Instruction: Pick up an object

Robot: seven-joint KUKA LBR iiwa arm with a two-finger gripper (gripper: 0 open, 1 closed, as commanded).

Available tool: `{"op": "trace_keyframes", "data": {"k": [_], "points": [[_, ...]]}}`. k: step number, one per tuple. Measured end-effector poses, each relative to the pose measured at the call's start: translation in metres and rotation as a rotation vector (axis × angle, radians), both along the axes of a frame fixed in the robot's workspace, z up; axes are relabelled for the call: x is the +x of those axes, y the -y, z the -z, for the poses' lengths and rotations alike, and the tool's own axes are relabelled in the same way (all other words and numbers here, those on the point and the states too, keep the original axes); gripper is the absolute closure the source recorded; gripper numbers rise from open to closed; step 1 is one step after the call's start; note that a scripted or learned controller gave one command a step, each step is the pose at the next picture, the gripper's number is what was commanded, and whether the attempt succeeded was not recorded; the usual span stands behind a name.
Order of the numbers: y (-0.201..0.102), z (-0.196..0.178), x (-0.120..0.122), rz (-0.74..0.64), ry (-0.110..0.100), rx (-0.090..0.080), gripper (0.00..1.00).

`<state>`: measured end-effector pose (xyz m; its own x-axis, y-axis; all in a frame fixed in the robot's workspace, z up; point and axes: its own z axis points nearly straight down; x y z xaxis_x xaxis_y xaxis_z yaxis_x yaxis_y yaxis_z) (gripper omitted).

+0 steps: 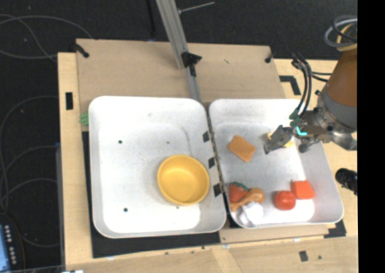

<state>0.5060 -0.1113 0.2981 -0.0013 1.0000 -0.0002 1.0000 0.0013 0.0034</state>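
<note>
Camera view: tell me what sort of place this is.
Probably a robot lab test bench. Two white bins, left bin and right bin, hold toy-like props such as a yellow bowl, with the arm's claw over the right one and loose cables on the dark floor.

No legible text, label, brand, number or sign appears on any surface in the camera view. The two shallow white plastic bins carry only small dark specks, not characters. The tan wooden counter shows black corner marks, which are plain shapes rather than symbols with readable meaning. The small coloured items below and to the left of the gripper bear no readable markings.
</note>
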Motion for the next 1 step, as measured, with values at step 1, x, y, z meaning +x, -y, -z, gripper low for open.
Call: {"op": "trace_keyframes", "data": {"k": [1], "points": [[-0.0014, 0.0624, -0.0023, 0.002, -0.008, -0.001, 0.00]]}}
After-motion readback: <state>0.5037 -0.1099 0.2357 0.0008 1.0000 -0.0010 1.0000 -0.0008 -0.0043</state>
